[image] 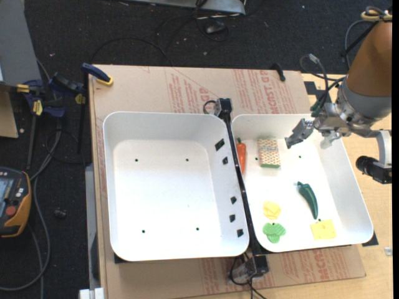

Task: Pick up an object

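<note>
The pincer hangs over the right bin with its two fingers apart and nothing between them. Just beside it to the left lies a small checkered block. Farther off lie an orange carrot, a dark green pepper and yellow and green pieces.
</note>
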Available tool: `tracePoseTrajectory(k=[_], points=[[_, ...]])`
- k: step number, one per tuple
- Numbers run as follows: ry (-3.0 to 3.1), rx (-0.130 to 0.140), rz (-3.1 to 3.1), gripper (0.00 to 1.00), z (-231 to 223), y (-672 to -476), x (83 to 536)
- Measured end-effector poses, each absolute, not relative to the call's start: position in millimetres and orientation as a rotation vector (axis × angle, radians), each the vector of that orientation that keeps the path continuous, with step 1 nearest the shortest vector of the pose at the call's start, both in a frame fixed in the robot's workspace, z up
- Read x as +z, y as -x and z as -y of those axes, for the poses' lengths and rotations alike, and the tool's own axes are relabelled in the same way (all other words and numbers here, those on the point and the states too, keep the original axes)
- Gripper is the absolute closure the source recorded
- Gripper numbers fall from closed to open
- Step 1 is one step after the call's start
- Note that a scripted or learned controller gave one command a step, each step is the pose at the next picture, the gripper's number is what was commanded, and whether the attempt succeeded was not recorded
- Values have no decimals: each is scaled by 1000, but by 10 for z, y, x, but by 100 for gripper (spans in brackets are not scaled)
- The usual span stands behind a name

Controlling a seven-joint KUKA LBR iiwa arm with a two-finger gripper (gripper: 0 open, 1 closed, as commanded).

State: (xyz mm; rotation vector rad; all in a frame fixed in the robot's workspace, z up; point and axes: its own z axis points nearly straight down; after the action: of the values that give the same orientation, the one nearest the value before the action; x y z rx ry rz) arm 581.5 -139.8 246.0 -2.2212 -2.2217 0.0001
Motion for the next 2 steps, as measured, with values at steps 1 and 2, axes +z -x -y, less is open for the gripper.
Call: tracePoseTrajectory(k=[1,2], points=[[2213,10,2216,0,1285,-6059,1054],[2218,1,2222,0,1112,-6347,914]])
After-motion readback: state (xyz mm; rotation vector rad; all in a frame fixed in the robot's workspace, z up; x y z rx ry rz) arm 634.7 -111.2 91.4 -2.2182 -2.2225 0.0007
